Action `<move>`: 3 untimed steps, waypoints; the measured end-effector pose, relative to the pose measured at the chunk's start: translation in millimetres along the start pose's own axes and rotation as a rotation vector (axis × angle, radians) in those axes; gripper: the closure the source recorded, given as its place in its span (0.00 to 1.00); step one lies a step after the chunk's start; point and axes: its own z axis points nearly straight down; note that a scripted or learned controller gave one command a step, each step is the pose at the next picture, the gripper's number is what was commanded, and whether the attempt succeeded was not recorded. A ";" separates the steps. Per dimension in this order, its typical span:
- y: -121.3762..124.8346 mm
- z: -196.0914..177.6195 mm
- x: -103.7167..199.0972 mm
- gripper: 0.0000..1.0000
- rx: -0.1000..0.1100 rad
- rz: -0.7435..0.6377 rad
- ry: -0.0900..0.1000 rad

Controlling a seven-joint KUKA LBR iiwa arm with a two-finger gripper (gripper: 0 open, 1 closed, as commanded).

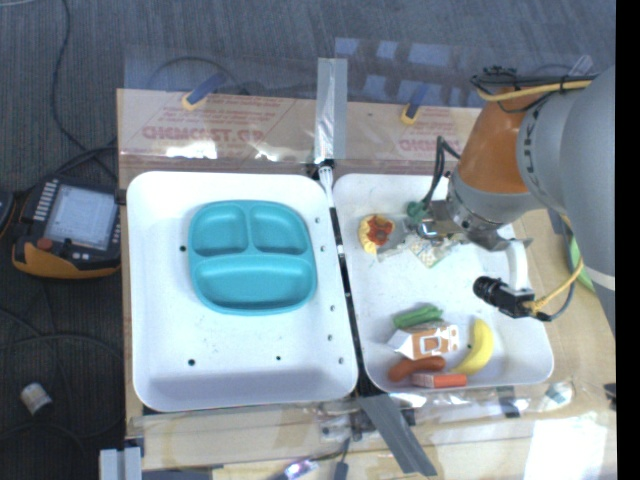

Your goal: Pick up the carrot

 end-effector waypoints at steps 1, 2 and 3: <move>-15.5 -45.0 44.1 0.00 -0.002 -0.241 -0.001; -79.8 29.0 0.9 0.00 0.000 -0.312 0.001; -16.8 48.1 -9.2 0.00 -0.010 -0.417 -0.001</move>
